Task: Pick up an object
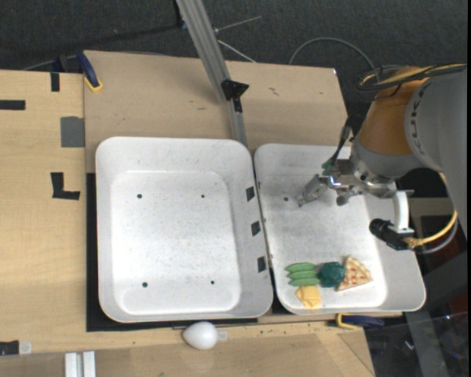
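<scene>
Right bin (314,234): gripper (323,194) above toys (328,274).

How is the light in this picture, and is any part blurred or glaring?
Camera view: light is even and soft, with no strong glare on the white bins; the gripper looks slightly blurred; the small toys are sharp enough to separate by colour.

The worktop (31,210) is pale wood with black tape marks (60,185) and a grey patch (72,131) toward nine o'clock. A brown board (165,93) lies at twelve o'clock, with a blue and yellow clamp (90,73) at its ten o'clock corner. A grey metal pole (208,45) slants down from twelve o'clock to a black bracket (234,89). A white egg (201,335) rests on the worktop at six o'clock. Thin cables (330,47) loop over the dark floor (337,14) toward one o'clock.
</scene>
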You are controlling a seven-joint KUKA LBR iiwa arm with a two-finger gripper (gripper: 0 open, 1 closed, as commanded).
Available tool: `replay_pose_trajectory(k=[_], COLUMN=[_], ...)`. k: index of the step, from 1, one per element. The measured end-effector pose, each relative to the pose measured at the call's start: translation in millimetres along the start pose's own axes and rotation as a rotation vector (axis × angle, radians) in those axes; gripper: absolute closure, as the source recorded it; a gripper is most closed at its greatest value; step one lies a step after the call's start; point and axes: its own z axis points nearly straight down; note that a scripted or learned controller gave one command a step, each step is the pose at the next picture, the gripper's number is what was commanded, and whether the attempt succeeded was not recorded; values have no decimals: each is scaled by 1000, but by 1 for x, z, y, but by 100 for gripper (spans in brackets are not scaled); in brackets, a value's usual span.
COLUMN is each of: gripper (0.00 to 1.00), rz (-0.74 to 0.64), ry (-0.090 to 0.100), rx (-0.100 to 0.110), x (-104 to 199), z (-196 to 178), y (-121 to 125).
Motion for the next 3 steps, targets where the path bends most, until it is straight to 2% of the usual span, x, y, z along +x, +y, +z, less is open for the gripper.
replay_pose_trajectory(k=[1, 3], gripper=[100, 100], rz=[-1, 0], ry=[0, -1], rx=[-4, -10], x=[0, 0], z=[-13, -99], y=[1, 1])
